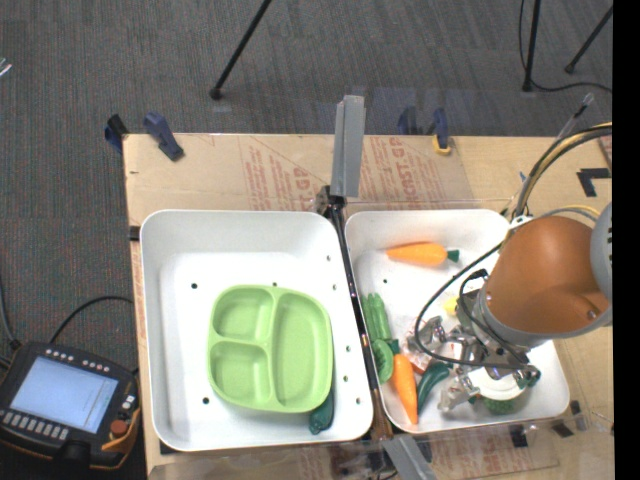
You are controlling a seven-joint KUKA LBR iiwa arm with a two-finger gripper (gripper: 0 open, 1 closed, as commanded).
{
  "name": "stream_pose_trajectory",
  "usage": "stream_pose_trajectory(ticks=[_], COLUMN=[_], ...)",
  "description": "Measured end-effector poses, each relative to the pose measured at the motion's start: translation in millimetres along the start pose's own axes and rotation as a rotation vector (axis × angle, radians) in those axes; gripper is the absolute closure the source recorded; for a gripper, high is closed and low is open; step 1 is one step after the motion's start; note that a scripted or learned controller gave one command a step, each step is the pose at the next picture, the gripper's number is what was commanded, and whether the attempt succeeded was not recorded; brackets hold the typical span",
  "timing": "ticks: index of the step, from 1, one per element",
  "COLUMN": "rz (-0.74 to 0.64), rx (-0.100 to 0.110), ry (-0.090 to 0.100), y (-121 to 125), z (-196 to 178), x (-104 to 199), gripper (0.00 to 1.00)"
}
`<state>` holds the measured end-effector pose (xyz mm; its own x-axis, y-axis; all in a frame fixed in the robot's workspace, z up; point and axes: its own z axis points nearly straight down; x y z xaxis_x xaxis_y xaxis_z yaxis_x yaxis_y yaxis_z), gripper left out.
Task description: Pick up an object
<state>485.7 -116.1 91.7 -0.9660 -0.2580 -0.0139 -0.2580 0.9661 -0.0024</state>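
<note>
Orange plastic carrots [405,388] and green toy vegetables [376,320] lie in the right white bin [420,228] (left bin holds a green divided plate [270,348]). Just beside them hangs the gripper [470,373]; whether it grips anything cannot be told.

Grey carpet [120,48] surrounds a cardboard-topped bench [240,168]; thin black stand legs [245,38], perhaps tripods, stand behind.
</note>
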Motion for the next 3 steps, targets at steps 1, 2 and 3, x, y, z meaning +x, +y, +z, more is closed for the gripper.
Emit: stream_pose_trajectory(ticks=[1,2,3], rz=[0.003,-0.148,-0.146], rx=[0.008,0.008,0.007], ry=[0.004,0.011,0.0], y=[28.5,23.1,24.8], z=[-0.3,0.4,-11.5], x=[-7.3,-27.2,-31.3], gripper=[0.0,0.0,1.0])
